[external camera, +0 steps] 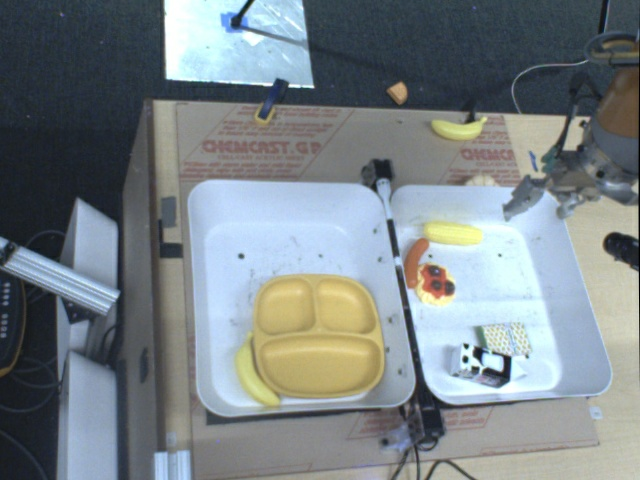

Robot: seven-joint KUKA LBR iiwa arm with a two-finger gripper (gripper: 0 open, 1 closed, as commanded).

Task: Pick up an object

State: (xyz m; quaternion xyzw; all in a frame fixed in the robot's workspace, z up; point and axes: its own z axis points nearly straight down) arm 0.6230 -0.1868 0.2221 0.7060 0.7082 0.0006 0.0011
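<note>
Metal hand (548, 198), fingers apart, bare, above right bin's (580, 298) far rim; smooth oblong corn cob (453, 233) beyond reach.

Setting: robotics laboratory test cell.

Indicators: a worktop (320, 133) covered with printed cardboard carries two white bins (230, 268) side by side; loose cables (545, 68) run at far right, aluminium framing (60, 273) stands at left, dark carpet (70, 68) lies beyond, and toy food props (437, 283) occupy the bins.
</note>
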